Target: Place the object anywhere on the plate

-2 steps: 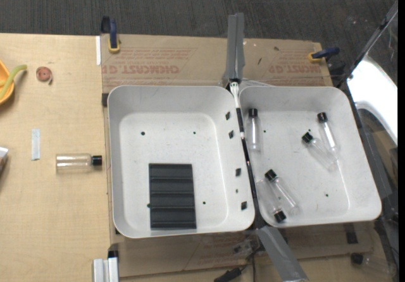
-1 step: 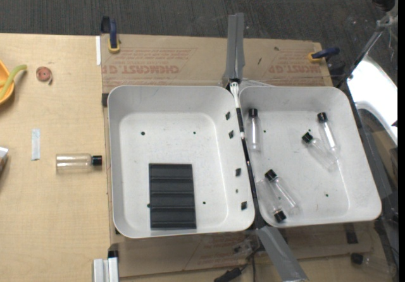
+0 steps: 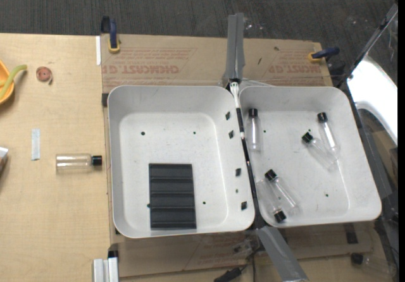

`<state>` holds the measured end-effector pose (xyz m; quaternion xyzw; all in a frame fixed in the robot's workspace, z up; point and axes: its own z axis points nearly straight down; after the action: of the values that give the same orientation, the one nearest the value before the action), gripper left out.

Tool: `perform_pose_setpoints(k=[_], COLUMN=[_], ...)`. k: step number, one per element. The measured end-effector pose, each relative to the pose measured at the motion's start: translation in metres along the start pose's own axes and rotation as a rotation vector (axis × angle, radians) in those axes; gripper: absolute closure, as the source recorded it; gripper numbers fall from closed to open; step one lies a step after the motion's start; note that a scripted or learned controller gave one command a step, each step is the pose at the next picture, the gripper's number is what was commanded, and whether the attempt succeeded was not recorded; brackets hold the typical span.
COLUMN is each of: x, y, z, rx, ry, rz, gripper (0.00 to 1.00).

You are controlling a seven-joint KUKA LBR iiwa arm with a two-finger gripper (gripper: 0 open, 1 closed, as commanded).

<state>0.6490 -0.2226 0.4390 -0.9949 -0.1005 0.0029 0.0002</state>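
1. At the view's right edge, just beyond the right bin (image 3: 292,110), a pale curved shell (image 3: 374,86), possibly part of the arm; cannot tell for sure.
2. State of the hand, released or clenched: cannot tell.
3. Two shallow white bins side by side on brown cardboard (image 3: 190,59), their inner rims touching along the middle.
4. In the left bin (image 3: 171,129): a black ribbed plate (image 3: 171,196), rectangular, flat on the floor near the front wall, a little left of the bin's middle. Nothing resting on its ribs.
5. In the right bin: several clear vials with black caps, all lying on their sides.
   - One vial (image 3: 254,130) just beside the left wall, cap toward the back.
   - Two vials (image 3: 328,137) close together right of the middle, caps toward the back; touching or merely overlapping, hard to tell through the clear plastic.
   - Two more vials (image 3: 281,195) near the front left corner, close together, one cap toward the back and one toward the front.
6. The task's thing, then: a small see-through tube with a dark cap, sitting in the right bin, well apart from the plate, with both bins' walls between them.
7. On the bare bench (image 3: 57,211) left of the bins: another clear capped bottle (image 3: 77,161) on its side, a small pale strip (image 3: 35,145), a reddish disc (image 3: 43,74) and a yellow-orange item (image 3: 6,83) cut off by the edge.
8. Blue clamps (image 3: 107,25) holding the cardboard at its back corners.
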Motion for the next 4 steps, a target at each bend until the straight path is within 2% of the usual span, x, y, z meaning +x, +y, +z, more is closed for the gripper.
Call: perform_pose_setpoints(k=[1,2,3,4], x=[-0.071,0.0,-0.033,0.008], y=[-0.015,-0.053,-0.007,-0.037], z=[-0.001,0.0,0.0,-0.001], rx=[0.001,0.0,0.002,0.0], ry=[0.001,0.001,-0.001,0.002], rz=[0.001,0.001,0.001,-0.002], gripper=[0.0,0.0,0.0,0.0])
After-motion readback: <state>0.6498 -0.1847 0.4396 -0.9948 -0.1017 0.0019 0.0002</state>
